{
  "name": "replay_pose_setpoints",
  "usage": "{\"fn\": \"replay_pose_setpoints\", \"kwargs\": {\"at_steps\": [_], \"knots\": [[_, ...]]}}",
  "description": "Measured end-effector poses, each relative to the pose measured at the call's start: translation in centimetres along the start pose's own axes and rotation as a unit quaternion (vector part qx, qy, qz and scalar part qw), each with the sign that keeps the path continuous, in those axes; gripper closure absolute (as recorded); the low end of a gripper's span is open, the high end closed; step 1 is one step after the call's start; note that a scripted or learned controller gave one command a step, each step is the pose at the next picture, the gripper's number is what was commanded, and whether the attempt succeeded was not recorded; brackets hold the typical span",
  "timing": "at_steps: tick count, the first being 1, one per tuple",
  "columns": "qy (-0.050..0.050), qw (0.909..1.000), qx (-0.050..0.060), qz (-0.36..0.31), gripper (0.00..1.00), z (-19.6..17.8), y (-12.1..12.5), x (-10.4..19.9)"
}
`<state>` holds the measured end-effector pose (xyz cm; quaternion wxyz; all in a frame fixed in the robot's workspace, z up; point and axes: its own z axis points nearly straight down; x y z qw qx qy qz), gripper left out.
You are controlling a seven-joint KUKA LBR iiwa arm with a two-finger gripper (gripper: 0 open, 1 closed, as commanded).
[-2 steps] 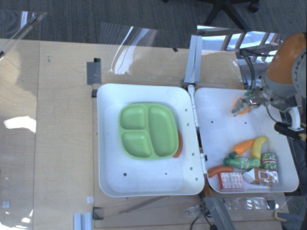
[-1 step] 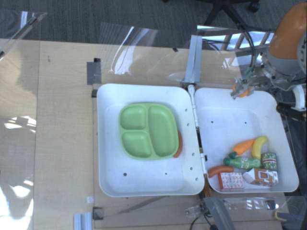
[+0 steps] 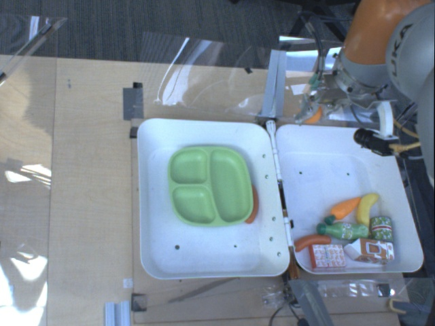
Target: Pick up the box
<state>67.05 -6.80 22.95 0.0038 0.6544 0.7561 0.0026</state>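
Closest of all, down at the near edge: small red and white cardboard box (image 3: pixel 327 255), lying flat on the floor of the white plastic bin on the right of the view (image 3: pixel 333 161). Not lifted yet, not touched.

Now from the two-finger gripper (image 3: pixel 319 104) outward. Hanging over the far rim of that same bin, well apart from the box. Too blurry to tell whether open or shut. No box in it. Just beside it, a small orange bit (image 3: pixel 309 116), too unclear to name or to call held. Above and behind, the grey arm with its orange band (image 3: pixel 374 5), reaching in from the right.

Farther out, at the near end of the bin, a crowd of toy food around the box: red sausage (image 3: pixel 311 241) touching its far left corner, white and brown carton (image 3: pixel 370 251) just beside it on the right, green bottle (image 3: pixel 343 231) lying behind, little can (image 3: pixel 381 228), yellow banana (image 3: pixel 367 208) and orange carrot (image 3: pixel 345 207).

Over in the other white bin (image 3: pixel 204 250), a green plate with three parts (image 3: pixel 209 185).

So, by the look of it: nothing of the job done so far. Left to do: cross the bin, come down on the box, close on it, lift it. Tight spot, likely tricky with neighbours pressed so near
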Motion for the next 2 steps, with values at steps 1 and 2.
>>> {"fn": "replay_pose_setpoints", "kwargs": {"at_steps": [1,2], "knots": [[-0.003,0.9564,-0.002,-0.292,1.00,-21.0,-4.3,-11.8],[-0.001,0.9781,-0.001,-0.208,1.00,-21.0,-12.6,-6.0]]}}
